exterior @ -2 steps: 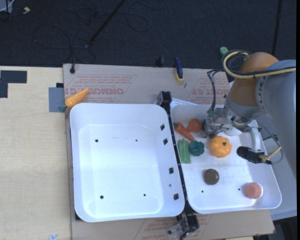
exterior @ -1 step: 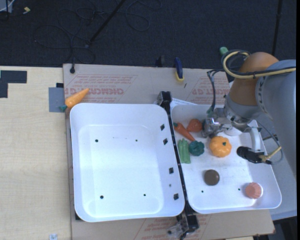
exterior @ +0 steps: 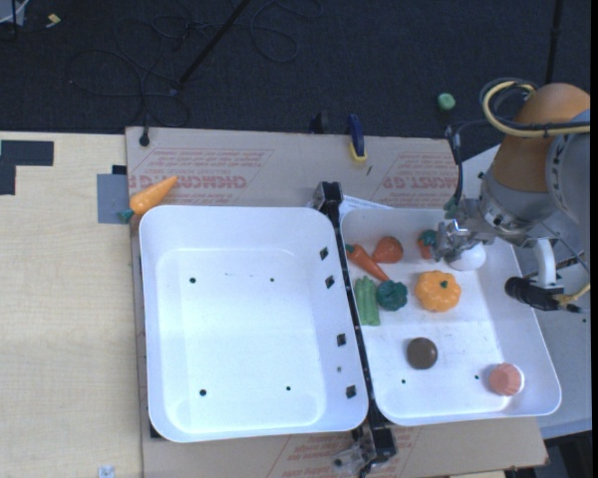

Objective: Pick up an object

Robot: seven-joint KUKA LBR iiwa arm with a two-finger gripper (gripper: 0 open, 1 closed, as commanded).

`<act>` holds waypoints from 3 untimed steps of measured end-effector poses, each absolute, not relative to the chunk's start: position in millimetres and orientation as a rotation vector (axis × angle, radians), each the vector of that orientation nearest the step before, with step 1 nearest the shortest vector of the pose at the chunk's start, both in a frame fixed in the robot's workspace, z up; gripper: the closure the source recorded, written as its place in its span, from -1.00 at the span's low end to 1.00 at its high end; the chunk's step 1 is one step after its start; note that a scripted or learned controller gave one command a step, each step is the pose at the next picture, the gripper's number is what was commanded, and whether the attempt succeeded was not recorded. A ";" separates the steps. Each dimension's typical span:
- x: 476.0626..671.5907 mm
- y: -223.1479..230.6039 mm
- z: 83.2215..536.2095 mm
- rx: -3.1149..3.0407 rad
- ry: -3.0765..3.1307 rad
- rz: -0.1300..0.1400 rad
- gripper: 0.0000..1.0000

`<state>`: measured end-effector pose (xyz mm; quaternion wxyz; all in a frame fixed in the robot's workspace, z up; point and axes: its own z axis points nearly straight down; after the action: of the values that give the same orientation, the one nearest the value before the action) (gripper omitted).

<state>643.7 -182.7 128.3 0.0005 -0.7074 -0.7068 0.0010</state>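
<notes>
The right bin (exterior: 538,391) holds a carrot (exterior: 364,261), a red-orange fruit (exterior: 388,249), a green pod (exterior: 367,301), a dark green broccoli piece (exterior: 392,293), an orange pumpkin (exterior: 438,291), a brown ball (exterior: 422,353), a pink ball (exterior: 503,377) and a white round object (exterior: 469,258). My gripper (exterior: 447,237) is low over the bin's far part. It sits just left of the white object and above the pumpkin. A small red piece (exterior: 426,250) lies beside it. I see nothing held.
The left bin (exterior: 154,267) lies beside the right one, with a black divider (exterior: 341,297) between them. An orange carrot (exterior: 151,194) rests on the cardboard beyond the left bin's far corner. The grey arm (exterior: 538,167) with cables fills the right side.
</notes>
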 end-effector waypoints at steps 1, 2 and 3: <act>641.8 -203.6 86.5 -2.217 -2.215 0.014 1.00; 643.0 -202.1 87.4 -2.218 -2.220 0.006 1.00; 643.1 -202.2 87.3 -2.217 -2.221 0.007 1.00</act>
<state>643.1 -202.2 87.3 0.0019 -0.7064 -0.7078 0.0023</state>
